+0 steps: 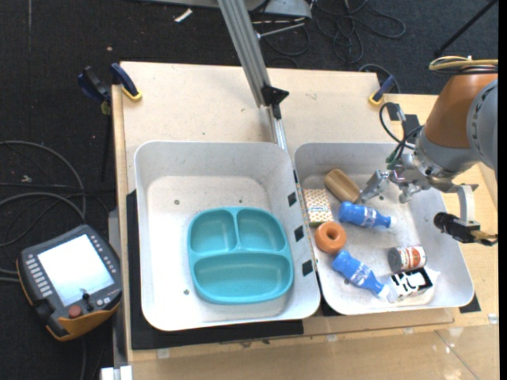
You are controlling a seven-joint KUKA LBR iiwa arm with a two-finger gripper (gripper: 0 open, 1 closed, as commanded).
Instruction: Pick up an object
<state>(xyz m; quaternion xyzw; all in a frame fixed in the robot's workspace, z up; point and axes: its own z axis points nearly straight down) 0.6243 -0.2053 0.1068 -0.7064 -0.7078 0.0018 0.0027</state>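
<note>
The right bin [451, 236] holds several objects: a tan wooden block [342, 184], a blue bottle [364, 214], an orange ring [330, 236], a second blue bottle [356, 271], a small red-and-white can [406, 257], a black-and-white item [413, 282] and a patterned box [318, 207]. My gripper [389, 190] hangs over the bin's back part, just above and behind the upper blue bottle. Its fingers are spread open with nothing between them.
The left bin [158, 180] holds a teal divided plate [238, 253]. A slanted metal post [247, 42] rises behind the bins' shared wall. Clamps sit at the bench's back corners. A teach pendant [67, 279] lies off the bench at the left.
</note>
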